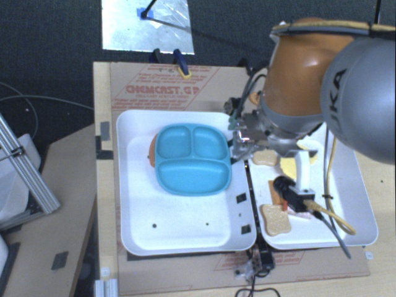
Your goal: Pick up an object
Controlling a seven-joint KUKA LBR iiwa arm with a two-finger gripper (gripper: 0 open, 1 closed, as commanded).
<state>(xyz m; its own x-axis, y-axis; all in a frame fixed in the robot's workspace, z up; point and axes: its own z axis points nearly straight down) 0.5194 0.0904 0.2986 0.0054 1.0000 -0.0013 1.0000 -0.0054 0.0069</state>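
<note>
We saw nothing picked yet: the arm (309, 79) hung over the seam between the bins, gripper (242, 136) state we couldn't tell, blue tray (192, 159) sat in the left bin (179, 240), toast (276, 220) near in the right bin (362, 228).

1. Light is even and fairly bright, coming from above; the two white bins (185, 240) read clean without blown-out patches.
2. A shiny metal sheet (147, 17) at the top catches streaky glare.
3. The arm (346, 73) looms large and soft, out of focus, with a dull highlight on its orange band (297, 67).
4. Shadows are faint and short, showing as a thin dark edge under the blue tray (192, 159).
5. The dark floor (43, 36) looks grainy.
</note>
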